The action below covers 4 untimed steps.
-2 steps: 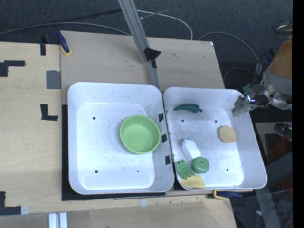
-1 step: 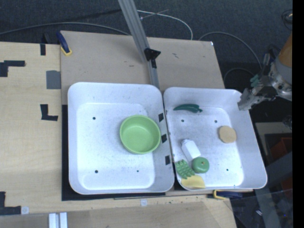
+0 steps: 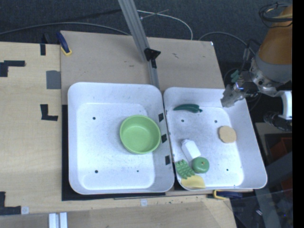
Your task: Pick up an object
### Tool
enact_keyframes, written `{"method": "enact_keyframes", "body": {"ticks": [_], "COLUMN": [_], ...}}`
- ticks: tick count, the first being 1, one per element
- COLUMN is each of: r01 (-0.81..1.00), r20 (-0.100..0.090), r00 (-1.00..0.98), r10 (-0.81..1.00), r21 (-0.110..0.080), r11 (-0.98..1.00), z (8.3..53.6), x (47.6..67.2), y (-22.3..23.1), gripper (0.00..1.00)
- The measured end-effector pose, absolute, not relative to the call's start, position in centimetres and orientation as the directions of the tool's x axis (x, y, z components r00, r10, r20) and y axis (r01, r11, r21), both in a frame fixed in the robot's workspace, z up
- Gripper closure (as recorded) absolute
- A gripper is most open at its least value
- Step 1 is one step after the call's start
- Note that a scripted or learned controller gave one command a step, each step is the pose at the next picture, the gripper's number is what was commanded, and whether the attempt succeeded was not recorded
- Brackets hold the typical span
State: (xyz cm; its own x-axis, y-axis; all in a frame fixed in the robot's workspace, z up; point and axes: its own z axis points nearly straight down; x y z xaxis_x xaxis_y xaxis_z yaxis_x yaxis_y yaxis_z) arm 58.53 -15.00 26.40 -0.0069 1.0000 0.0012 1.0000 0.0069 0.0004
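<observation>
The desk (image 3: 28, 127) is seen bearing two white bins. A green bowl (image 3: 139, 134) is held in the left bin (image 3: 85, 103). A tan disc (image 3: 227, 134) lies untouched in the right bin (image 3: 237, 175). Nothing is carried by the gripper (image 3: 229, 99), poised above that bin's far corner; its opening cannot be told.

We note two bins side by side. Left bin (image 3: 80, 127): bowl (image 3: 139, 134) toward its right. Right bin (image 3: 247, 160): pepper (image 3: 187, 108) far left, cookie (image 3: 227, 134) right, bottle (image 3: 192, 150) centre, round lid (image 3: 200, 165) just nearer, brush (image 3: 183, 168) near left.
</observation>
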Motion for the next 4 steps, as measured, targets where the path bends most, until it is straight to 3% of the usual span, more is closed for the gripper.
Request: {"method": "enact_keyframes", "body": {"ticks": [4], "r01": [1.0], "r20": [0.001], "r00": [-0.007], "r10": [1.0], "r21": [-0.004], "r11": [0.007], "z": [24.2], "x": [58.9], "y": [8.1], "gripper": [1.0]}}
